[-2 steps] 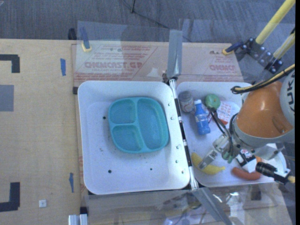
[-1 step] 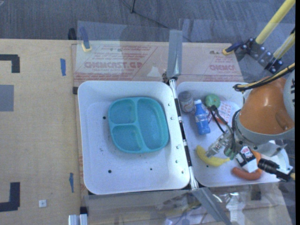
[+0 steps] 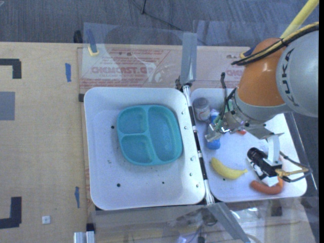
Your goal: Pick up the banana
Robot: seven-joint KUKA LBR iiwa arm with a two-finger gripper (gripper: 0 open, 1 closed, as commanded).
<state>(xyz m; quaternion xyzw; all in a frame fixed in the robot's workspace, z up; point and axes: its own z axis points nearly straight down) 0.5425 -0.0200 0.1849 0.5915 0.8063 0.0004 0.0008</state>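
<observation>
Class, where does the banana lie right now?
The banana lies in the right bin, near its front-left corner, left of the orange sausage-like item.

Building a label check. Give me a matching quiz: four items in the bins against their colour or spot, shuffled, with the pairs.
Things:
1. banana
2. divided plate
3. grey cup
4. orange sausage-shaped item

Descriptions:
A. teal, in the left bin
B. yellow, near the front of the right bin
C. front right corner of the right bin
D. back left of the right bin, by the divider

Pairs: 1-B, 2-A, 3-D, 4-C
</observation>
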